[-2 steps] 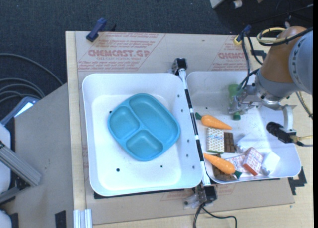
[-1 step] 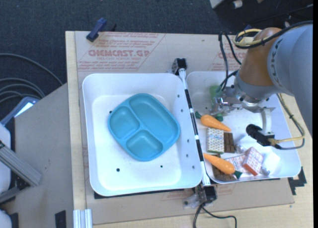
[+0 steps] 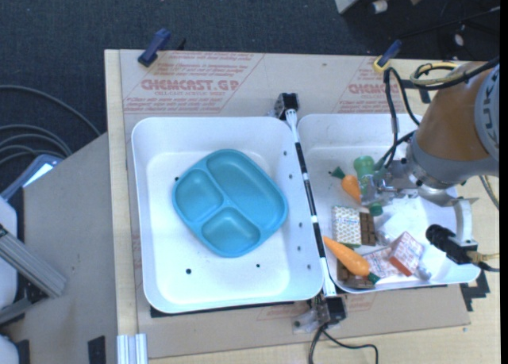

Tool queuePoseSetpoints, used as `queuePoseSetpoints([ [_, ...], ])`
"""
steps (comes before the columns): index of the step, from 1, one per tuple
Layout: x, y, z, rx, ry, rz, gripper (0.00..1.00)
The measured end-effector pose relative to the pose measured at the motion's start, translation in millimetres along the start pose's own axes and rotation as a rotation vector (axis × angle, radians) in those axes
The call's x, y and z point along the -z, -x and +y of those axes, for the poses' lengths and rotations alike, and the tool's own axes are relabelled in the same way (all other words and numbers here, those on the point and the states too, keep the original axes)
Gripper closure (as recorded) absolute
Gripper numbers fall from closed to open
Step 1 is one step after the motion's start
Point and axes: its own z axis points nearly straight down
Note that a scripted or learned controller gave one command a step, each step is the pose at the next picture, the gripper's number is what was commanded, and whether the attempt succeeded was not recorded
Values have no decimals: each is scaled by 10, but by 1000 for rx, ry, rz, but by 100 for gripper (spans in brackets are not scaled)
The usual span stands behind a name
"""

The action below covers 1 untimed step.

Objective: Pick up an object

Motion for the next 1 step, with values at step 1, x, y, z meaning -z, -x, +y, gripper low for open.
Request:
queuePoseSetpoints([
  [1, 688, -655, 423, 2, 4, 0, 100],
])
